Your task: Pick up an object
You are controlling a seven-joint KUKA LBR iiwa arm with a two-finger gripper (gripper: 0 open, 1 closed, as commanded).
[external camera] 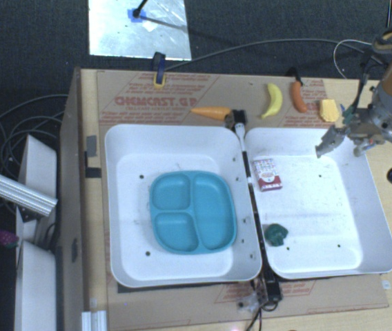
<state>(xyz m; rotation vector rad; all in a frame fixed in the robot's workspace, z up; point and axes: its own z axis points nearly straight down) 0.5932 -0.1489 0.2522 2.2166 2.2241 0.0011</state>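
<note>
Over the right bin point(361, 205), the end effector point(337, 140) hovers.

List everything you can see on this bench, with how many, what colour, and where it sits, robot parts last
bins: 2, white, side by side on the bench
divided tray: 1, light blue, in the left bin
small box: 1, red and white, right bin near the divider
lump: 1, dark green, right bin, near front edge
carrot: 1, orange, on the board behind the bins
banana: 1, yellow, on the board behind the right bin
sausage-like piece: 1, orange-red, beside the banana
block: 1, pale yellow, right of that
gripper: 1, grey, over the right bin's far right corner
</note>
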